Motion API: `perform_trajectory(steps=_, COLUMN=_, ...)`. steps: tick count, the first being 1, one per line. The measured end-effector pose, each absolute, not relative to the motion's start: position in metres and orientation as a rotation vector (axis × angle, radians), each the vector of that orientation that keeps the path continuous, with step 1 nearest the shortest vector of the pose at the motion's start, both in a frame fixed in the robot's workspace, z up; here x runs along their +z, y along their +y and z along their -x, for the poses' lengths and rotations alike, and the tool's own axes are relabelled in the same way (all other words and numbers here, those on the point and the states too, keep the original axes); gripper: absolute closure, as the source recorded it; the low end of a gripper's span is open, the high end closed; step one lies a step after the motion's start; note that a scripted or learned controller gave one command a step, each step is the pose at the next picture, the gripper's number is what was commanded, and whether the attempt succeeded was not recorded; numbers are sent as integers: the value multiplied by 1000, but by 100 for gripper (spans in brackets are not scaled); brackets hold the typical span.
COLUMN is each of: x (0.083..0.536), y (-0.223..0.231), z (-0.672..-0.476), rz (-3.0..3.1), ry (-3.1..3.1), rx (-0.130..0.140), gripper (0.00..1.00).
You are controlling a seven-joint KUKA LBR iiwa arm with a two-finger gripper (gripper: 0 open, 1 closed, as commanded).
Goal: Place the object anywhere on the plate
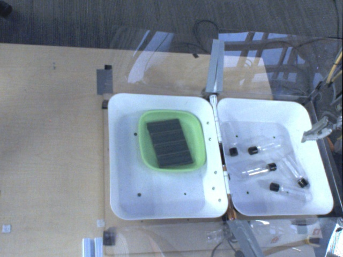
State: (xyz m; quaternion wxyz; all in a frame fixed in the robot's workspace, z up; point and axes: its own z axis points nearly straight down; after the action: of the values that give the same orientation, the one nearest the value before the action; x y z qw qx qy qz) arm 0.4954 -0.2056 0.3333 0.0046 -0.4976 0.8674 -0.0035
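Note:
A square green plate (197, 146) lies in the left white bin (119, 197). On the plate rests a dark grey ridged block (169, 142), lying flat and slightly turned. Several clear tubes with black caps lie scattered in the right white bin (252, 108), among them one tube (261, 148) near the middle and another tube (296, 174) toward the right wall. A loose black cap (233, 152) sits near the divider. My gripper (319, 129) pokes in at the right bin's right edge, above the rim and apart from the tubes. Little of it shows, and nothing is seen in it.
A grey metal bar (216, 68) stands behind the seam between the bins. Clear plastic sheeting and cables (321, 74) crowd the back right. Bare wooden bench (48, 143) stretches to the left of the bins.

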Motion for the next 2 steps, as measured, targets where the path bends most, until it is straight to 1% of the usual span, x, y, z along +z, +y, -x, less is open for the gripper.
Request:
perform_trajectory(steps=1, x=319, y=-206, z=-490, rz=1878, ry=2508, rx=-13, gripper=0)
perform_trajectory(steps=2, x=362, y=-206, z=-489, rz=2172, ry=2260, rx=-13, gripper=0)
